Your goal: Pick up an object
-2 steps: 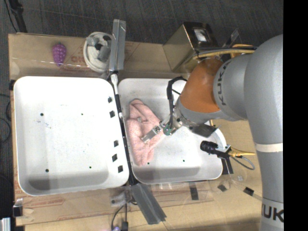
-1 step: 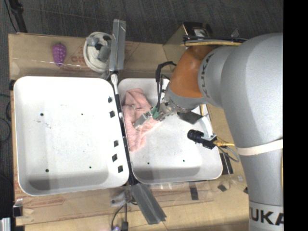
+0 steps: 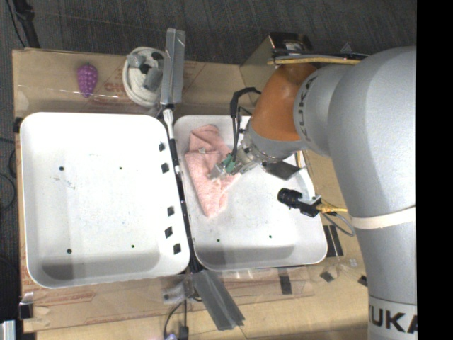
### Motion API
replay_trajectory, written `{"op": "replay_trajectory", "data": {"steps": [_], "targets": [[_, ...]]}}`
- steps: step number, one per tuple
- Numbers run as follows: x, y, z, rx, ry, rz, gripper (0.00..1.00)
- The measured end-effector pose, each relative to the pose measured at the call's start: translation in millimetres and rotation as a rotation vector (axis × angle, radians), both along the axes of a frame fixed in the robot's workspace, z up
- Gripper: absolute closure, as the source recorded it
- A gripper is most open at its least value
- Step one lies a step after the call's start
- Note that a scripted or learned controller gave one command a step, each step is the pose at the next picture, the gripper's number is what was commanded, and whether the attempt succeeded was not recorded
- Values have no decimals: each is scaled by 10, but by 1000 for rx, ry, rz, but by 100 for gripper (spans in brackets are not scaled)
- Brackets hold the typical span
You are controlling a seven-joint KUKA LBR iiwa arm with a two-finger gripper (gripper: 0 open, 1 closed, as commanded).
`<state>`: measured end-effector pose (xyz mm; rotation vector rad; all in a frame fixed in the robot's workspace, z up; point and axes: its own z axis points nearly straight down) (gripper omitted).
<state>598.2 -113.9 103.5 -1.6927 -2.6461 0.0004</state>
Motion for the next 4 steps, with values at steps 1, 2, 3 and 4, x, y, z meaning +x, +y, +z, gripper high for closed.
{"op": "replay_trajectory", "data": {"steps": [1,2,3,4], "targets": [[-1,-1,0,0,0,0,0],[-12,43,-100,1,3,-108,0],[-6,60,2,3,4,-102,100],[-7,59,2,3,4,-102,0]]}}
